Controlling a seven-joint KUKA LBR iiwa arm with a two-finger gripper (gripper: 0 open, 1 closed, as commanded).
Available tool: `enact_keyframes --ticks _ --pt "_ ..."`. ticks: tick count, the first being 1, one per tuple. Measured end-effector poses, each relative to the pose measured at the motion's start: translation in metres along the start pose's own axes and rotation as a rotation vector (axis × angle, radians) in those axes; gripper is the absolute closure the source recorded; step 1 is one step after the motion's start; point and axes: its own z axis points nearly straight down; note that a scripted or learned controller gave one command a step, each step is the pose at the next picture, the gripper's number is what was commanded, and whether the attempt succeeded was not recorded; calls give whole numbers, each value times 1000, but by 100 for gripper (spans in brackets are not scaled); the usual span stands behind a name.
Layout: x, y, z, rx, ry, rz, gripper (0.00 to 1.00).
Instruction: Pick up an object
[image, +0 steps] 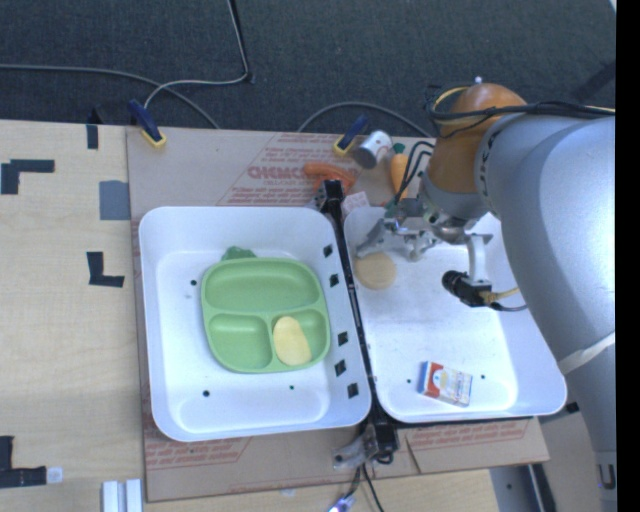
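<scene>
My gripper (392, 238) reaches down into the back left part of the right bin (500, 380), just above a round tan cookie-like object (376, 271). The fingers are hidden among the wrist hardware. A small red, white and blue box (444, 383) lies near the front of the right bin. In the left bin (170, 300) sits a green divided plate (262, 312) with a yellow oval object (291, 340) in its front right compartment.
The grey arm (560, 200) with its orange band (470, 130) covers the right bin's back right side. Clamps and cables lie on the cardboard behind the bins. A black divider (345, 290) runs between the two bins.
</scene>
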Motion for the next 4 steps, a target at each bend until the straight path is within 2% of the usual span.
enact_keyframes --ticks 4 --pt "3 -2 4 5 -3 2 0"
